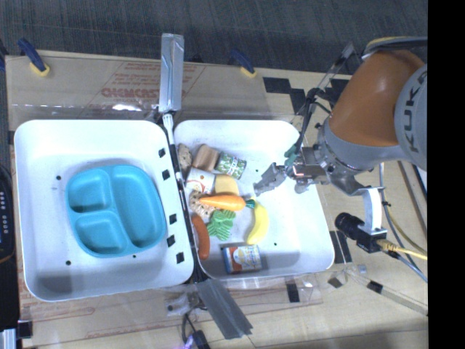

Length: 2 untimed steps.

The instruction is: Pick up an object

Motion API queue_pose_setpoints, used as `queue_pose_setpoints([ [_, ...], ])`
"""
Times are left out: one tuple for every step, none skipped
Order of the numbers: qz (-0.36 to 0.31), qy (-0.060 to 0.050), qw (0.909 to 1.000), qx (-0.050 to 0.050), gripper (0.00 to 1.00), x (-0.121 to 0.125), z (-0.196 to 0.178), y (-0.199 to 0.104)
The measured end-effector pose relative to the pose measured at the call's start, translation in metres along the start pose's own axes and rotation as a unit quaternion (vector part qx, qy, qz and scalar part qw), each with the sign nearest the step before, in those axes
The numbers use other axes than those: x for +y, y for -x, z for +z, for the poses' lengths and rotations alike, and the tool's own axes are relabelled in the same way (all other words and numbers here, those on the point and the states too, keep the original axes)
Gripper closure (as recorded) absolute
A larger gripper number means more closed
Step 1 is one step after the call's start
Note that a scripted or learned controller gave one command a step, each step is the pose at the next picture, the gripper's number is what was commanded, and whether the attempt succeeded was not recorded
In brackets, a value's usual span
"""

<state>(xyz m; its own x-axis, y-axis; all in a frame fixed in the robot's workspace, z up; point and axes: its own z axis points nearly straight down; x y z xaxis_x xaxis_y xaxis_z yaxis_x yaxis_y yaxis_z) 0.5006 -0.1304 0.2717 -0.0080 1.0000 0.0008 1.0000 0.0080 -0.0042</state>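
The end effector hovers, grip state unclear, just right of the carrot; bins rest on the cardboard-covered worktop.

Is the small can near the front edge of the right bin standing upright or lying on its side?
Lying on its side. The can shows its printed label along its length, resting on the floor of the right bin.

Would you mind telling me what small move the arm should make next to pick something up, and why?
Probably a short move down and toward the left, onto the banana. The gripper hangs over the right bin just above the banana, with nothing visible between its fingers. The banana lies at the pile's right edge, with bare bin floor beside it, so it looks the easiest item to reach.
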Motion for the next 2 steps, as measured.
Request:
queue_pose_setpoints([
  [-0.078,0.006,0.9969,-0.002,0.0,0.037,-0.139,-0.007],
  [-0.054,-0.004,0.9986,0.0,0.0,0.036,0.05,-0.022],
])
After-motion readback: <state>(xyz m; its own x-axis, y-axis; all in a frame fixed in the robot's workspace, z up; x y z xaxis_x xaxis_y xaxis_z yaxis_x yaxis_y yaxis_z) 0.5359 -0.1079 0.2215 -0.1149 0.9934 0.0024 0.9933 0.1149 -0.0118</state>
